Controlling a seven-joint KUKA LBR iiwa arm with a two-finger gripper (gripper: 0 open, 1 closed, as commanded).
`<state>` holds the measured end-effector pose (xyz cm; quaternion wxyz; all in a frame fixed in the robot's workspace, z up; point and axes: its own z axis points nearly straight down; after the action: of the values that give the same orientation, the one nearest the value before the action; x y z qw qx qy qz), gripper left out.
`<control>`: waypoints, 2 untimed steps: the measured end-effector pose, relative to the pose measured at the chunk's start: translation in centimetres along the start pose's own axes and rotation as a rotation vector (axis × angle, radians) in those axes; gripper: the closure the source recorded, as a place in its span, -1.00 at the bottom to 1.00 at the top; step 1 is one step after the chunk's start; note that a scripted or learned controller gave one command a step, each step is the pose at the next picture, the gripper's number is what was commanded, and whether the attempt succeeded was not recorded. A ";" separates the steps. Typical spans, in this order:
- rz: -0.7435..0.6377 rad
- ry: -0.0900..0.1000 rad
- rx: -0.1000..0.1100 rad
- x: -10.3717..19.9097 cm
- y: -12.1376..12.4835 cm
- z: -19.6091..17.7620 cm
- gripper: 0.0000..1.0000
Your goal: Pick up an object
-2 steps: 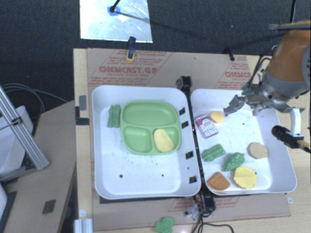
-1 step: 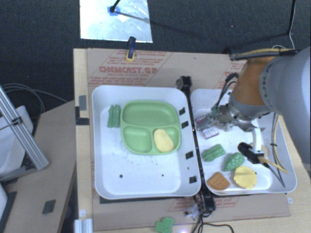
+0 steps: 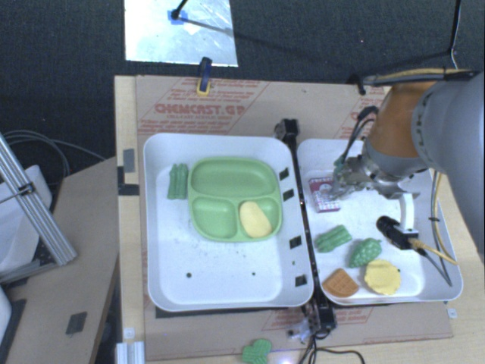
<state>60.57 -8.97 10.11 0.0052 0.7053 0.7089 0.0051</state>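
Looking down on a bench (image 3: 125, 241) topped with a brown printed board (image 3: 227, 105), dark carpet (image 3: 61, 51) all around. Two shallow white bins side by side on the board: the left bin (image 3: 220, 279) bearing a green divided plate (image 3: 227, 177), the right bin (image 3: 314, 158) just right of that plate. Beyond the plate, past the board's far edge, one shiny foil sheet (image 3: 180, 21) flat on the carpet.

Counting from the near side:
- One green leafy piece (image 3: 258, 349), nearer than the plate, outside both bins at the board's near edge.
- Right of the plate and nearer than it:
  - one orange waffle-like piece (image 3: 341, 283)
  - one yellow round piece (image 3: 382, 277)
  - one green bumpy piece (image 3: 365, 251)
  - one green pod-like piece (image 3: 333, 239)
- One yellow oval piece (image 3: 255, 219), inside the plate's near right compartment.
- One green bean bundle (image 3: 177, 181), just left of the plate, lying near to far.
- One pink-and-white packet (image 3: 324, 197), right of the plate and about level with it.

Packet lying flat, its visible part running roughly near to far and tilted slightly. Its far end is hidden beneath the gripper (image 3: 345, 179), so the true long axis is hard to call. Gripper hanging directly over the packet's far right corner, well right of the plate. Impossible to tell from this angle whether open or closed.
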 end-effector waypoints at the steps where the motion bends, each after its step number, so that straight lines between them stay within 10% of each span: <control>1: 0.006 -0.003 0.008 -4.1 0.2 -4.5 1.00; 2: 0.003 -0.001 0.012 -3.8 0.2 -4.2 -1.00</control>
<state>60.70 -12.78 14.35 0.0011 0.7064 0.7078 0.0005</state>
